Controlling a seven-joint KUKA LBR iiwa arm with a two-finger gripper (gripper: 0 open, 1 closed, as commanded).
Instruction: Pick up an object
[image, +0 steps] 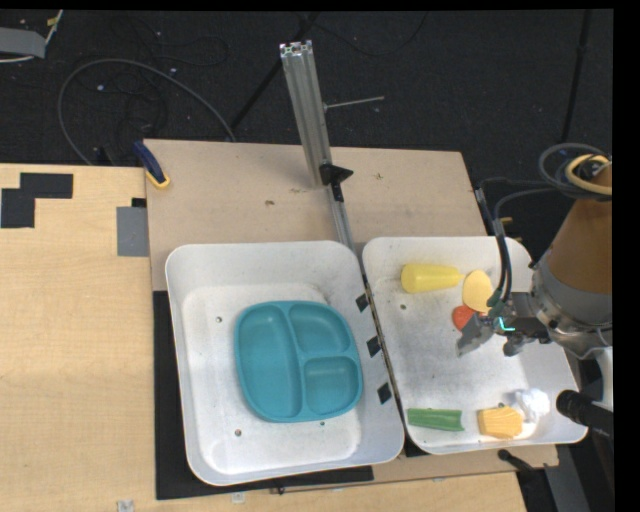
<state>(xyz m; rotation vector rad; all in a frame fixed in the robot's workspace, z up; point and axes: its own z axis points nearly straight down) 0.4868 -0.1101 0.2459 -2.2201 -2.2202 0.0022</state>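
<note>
I have the gripper down inside the right bin, near the bin's right edge and a little above its middle, with the arm leaning in over that edge. I cannot tell from this angle whether the fingers are open or closed: they are small, dark and partly hidden by the wrist, so I will not claim a hold on anything. The nearest candidates sit right by the tool: a red object just beside the fingertips, a pale yellow rounded object touching or nearly touching it on the far side, and a yellow elongated object lying further toward the bin's back edge. Along the front edge lie a green object, a yellow-orange piece and something whitish at the front right corner. The left bin carries a teal divided tray at its centre, well apart from the work. My judgement is that the tool is low here because the red and pale yellow pair is the target; being crowded together, they may slide or nudge each other when the fingers close, so the grasp could easily miss.
</note>
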